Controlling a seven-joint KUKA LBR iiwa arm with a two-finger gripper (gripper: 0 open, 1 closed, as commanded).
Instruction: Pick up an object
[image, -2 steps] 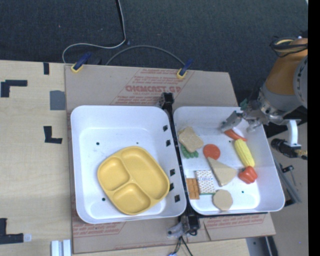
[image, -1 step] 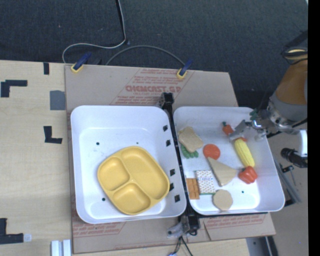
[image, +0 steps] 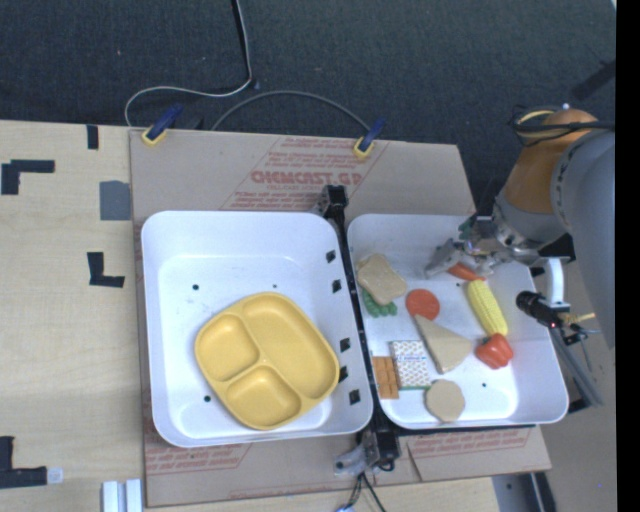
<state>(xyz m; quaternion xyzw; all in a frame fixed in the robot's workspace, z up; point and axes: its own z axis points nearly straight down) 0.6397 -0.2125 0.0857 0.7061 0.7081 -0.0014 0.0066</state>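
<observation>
The corn cob (image: 487, 306) lies just beside the end effector (image: 452, 260).

A brown cardboard sheet (image: 300, 180) lies under both bins, held by two clamps (image: 158, 128) at the frame's top; black cables (image: 240, 45) trail above.

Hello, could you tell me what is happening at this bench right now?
A grey robot arm reaches in from the right, its tool low over the upper part of the right bin, which holds toy foods: corn, a red round slice, a cheese wedge. Nothing visibly sits in the tool. The left bin holds a yellow divided tray.
</observation>
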